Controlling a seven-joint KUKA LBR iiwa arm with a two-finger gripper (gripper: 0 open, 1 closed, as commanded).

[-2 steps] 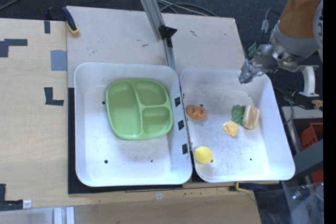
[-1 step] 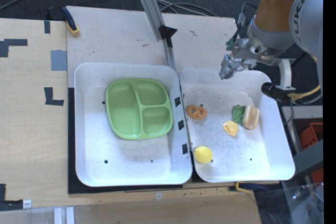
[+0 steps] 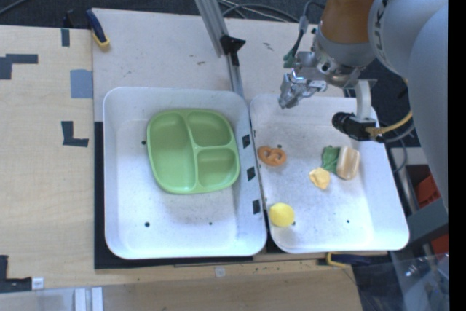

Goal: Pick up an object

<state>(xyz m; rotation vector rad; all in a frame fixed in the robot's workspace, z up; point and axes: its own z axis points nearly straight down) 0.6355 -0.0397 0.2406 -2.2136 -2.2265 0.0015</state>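
1. Arm (image 3: 393, 4): enters from the right, cut off by the frame edge.
2. Left bin (image 3: 124, 229): holds a green divided plate (image 3: 194, 151).
3. Right bin (image 3: 378, 229): pretzel (image 3: 271, 155) near the left wall, lemon (image 3: 282, 215) at the front, yellow chunk (image 3: 320, 178), and a green-and-tan piece (image 3: 342, 160), hard to identify.
4. Hand (image 3: 291, 97): above the right bin's back edge, carrying nothing; finger spacing too small to make out, can't tell.

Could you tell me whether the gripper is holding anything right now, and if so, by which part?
Nothing is held. The gripper hangs above the far end of the right bin, apart from the pretzel and other items lying there.
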